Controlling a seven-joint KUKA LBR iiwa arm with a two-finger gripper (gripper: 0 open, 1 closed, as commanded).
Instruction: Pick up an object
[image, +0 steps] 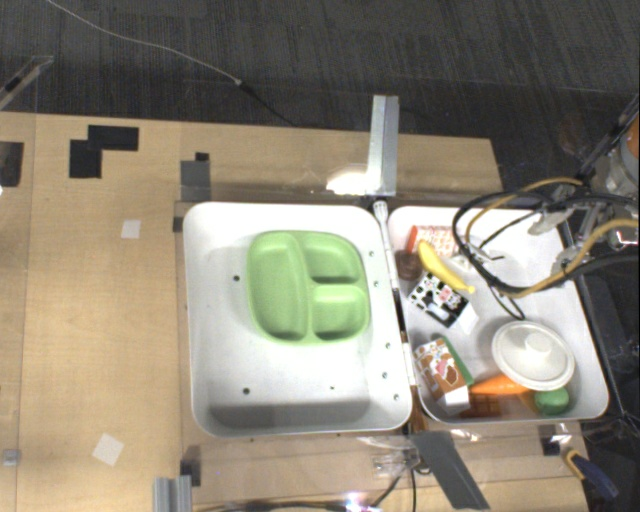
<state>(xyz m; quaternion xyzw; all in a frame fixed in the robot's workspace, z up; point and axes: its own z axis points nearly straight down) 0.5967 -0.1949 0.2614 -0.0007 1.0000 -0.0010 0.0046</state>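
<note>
**Crowded right bin leaves little room for a clean pick**

The arm (615, 170) sits at the far upper right with its cables (500, 245) looping over the right bin (590, 340); whether the gripper is released, clenched or grasping anything cannot be told.

Taking the white bowl (533, 354) as landmark: the candidates for picking lie around it. The banana (440, 265) is up and to its left, the black-and-white patterned box (438, 297) just below the banana, a small carton (441, 368) to the bowl's left, an orange item (500, 388) touching its lower edge, and a green object (552, 401) just below it. The green divided plate (305, 285) rests well apart, in the left bin (215, 330).

Likely failures: fingers landing on two neighbours at once, since things sit touching or just beside each other; the bowl's smooth round top slipping out; the low plate offering no graspable edge; or the dangling cables brushing the banana.
</note>
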